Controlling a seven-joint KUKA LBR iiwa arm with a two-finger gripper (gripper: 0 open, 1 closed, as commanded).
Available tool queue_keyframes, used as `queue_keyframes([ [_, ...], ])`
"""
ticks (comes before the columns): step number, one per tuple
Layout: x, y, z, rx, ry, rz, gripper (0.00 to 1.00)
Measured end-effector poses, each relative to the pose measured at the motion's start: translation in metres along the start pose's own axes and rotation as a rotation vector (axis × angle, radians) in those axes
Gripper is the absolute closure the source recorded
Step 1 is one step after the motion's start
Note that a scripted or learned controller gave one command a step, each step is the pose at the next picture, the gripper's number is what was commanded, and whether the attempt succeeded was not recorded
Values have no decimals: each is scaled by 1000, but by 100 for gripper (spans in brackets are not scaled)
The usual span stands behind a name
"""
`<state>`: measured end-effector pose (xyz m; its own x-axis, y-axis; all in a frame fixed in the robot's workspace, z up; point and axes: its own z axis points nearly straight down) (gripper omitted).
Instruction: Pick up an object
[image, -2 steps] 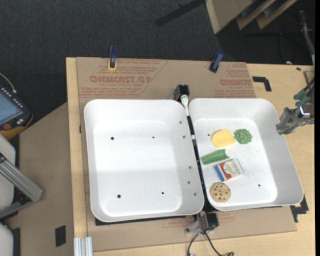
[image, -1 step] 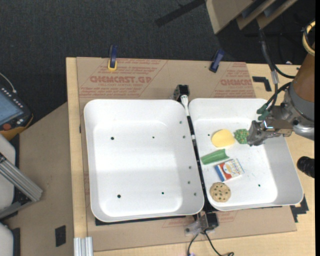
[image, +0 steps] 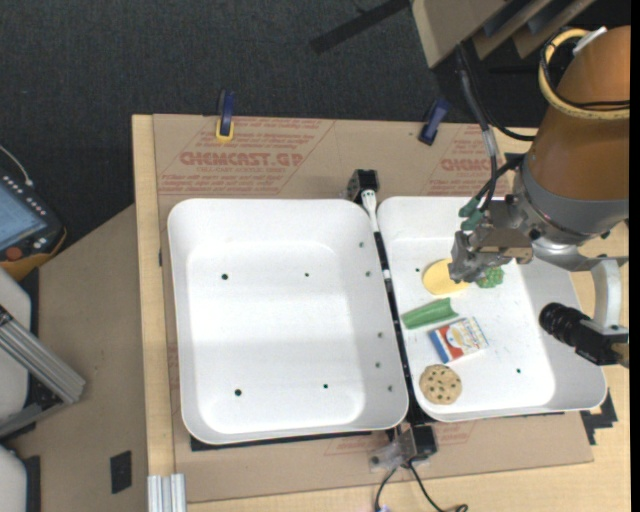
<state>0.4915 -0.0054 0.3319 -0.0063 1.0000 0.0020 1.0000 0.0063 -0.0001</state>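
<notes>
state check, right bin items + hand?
hand: low in the right bin, over the yellow piece
yellow piece: flat, partly covered by hand
green stick: lying flat, free
small carton: lying flat, free
cookie: flat, free
left bin: bare white floor

I am looking at a robotics lab; two white bins (image: 270, 400) sit on a cardboard sheet (image: 300, 150) clamped at twelve o'clock by blue clips (image: 226, 115); aluminium framing (image: 40, 355) stands at nine o'clock.
</notes>
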Motion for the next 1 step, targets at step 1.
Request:
queue_keyframes([
  [1,-4,0,-11,-4,-3,6,100],
])
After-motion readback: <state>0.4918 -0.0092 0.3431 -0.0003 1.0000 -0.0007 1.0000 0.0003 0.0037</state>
